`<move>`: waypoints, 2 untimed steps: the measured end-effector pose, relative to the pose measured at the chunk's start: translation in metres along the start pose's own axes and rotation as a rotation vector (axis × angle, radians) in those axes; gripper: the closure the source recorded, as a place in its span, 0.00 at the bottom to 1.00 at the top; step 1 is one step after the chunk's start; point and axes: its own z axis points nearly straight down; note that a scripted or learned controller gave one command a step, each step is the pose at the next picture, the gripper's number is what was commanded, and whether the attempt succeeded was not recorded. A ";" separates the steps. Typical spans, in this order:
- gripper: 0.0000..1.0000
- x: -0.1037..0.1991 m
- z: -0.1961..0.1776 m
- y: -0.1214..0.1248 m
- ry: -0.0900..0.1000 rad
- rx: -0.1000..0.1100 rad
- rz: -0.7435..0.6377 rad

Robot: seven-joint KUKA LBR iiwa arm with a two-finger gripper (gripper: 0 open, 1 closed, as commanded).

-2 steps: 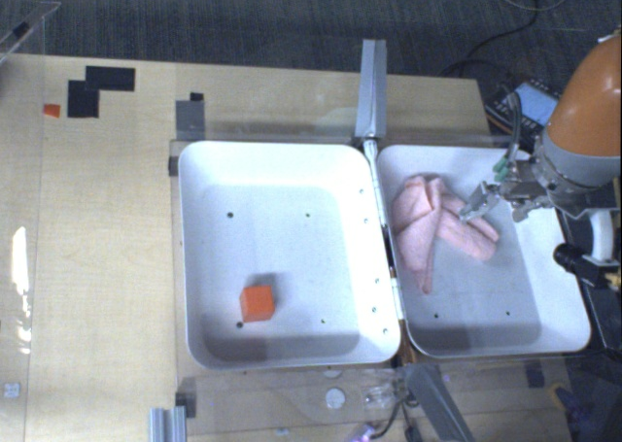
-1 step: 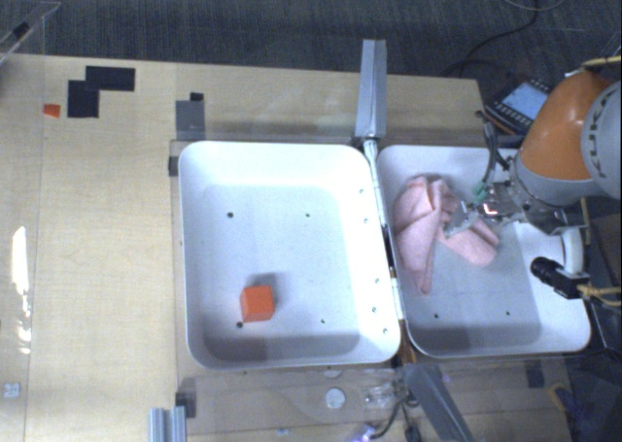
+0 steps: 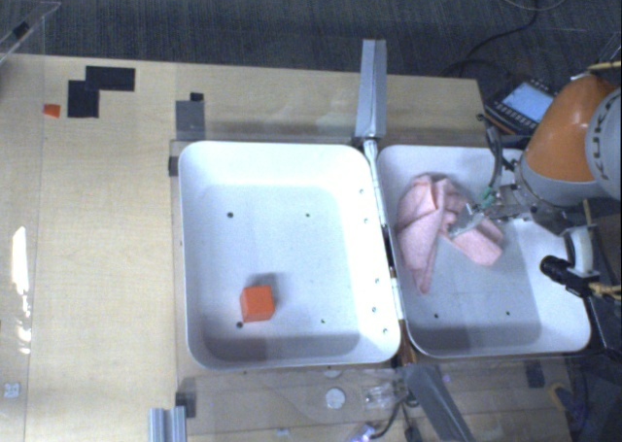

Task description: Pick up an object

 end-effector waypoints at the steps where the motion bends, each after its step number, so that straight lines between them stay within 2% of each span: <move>1: 0.00 -0.016 0.000 -0.013 -0.001 -0.002 -0.130; 2: 0.00 -0.018 -0.001 -0.028 -0.003 -0.004 -0.249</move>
